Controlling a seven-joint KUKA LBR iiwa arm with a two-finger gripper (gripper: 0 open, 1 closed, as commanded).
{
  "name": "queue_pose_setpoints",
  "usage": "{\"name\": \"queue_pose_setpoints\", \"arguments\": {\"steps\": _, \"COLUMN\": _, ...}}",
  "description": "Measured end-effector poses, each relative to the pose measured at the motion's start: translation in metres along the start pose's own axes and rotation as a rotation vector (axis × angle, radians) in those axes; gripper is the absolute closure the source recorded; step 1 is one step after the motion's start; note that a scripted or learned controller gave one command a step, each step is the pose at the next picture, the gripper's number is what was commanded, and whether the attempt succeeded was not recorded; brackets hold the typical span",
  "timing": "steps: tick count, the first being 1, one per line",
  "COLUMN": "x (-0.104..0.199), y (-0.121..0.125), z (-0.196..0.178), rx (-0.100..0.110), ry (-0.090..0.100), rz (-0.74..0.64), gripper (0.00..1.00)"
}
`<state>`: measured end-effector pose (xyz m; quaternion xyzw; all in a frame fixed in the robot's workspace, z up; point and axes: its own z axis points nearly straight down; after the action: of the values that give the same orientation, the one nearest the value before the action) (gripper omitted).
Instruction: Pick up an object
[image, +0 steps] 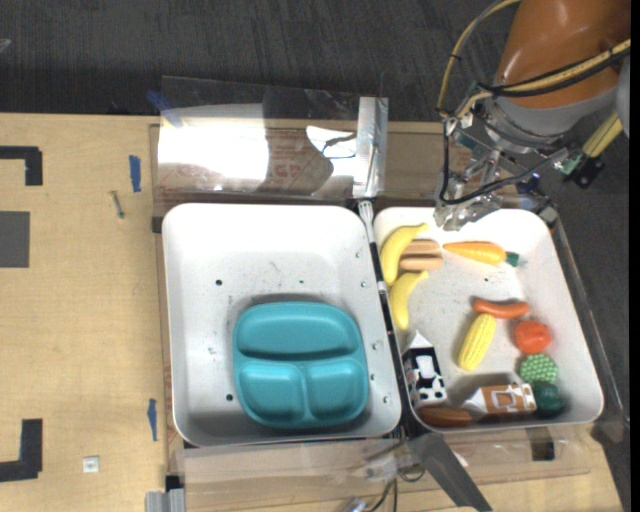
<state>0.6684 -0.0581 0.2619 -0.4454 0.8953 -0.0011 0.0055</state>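
Observation:
My gripper (466, 208) hangs over the far edge of the right bin (578, 330), just above the toy food, open with nothing between its fingers. Right below it lie a yellow banana (397, 247), a hot dog (421, 256) and an orange carrot (477, 252). Further toward the front are a red sausage (500, 308), a corn cob (477, 340), an orange tomato (533, 335) and a green broccoli (541, 368). A small carton (503, 399) and a black-and-white item (425, 368) rest at the near wall.
The left bin (190, 260) holds a teal divided plate (300, 362) toward its front. A shiny foil sheet (260, 150) and a metal bracket (370, 145) stand behind the bins. Cables (470, 60) loop beside the arm's wrist.

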Motion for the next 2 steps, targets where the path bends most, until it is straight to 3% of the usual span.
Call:
{"name": "queue_pose_setpoints", "arguments": {"steps": 1, "x": -0.023, "y": 0.018, "z": -0.001, "rx": -0.002, "ry": 0.001, "rz": -0.088, "gripper": 1.0}}
{"name": "queue_pose_setpoints", "arguments": {"steps": 2, "x": -0.03, "y": 0.023, "z": -0.026, "rx": 0.0, "ry": -0.002, "rz": -0.264, "gripper": 1.0}}
